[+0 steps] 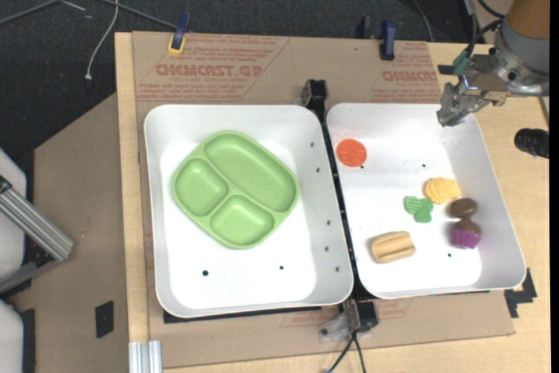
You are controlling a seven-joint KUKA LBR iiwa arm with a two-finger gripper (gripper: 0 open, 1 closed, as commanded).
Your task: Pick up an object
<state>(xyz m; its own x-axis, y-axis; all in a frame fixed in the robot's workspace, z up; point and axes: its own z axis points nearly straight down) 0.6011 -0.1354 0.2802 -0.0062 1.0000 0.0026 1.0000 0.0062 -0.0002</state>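
Camera view: surface point(131, 188) carries two white bins side by side. Left bin point(175, 275) holds green divided plate point(234, 188), left of centre. Right bin point(489, 275) holds toy food: bread roll point(392, 246) near front edge; yellow piece point(442, 189), green piece point(418, 208), brown piece point(463, 207), purple piece point(465, 233) clustered by right edge; orange disc point(351, 153) at back-left corner. Hand point(454, 111) over right bin's back-right corner, grasping nothing visible; released or clenched cannot be told.

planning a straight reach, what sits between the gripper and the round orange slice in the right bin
In the camera view, only bare white bin floor lies between the gripper and the round orange slice.
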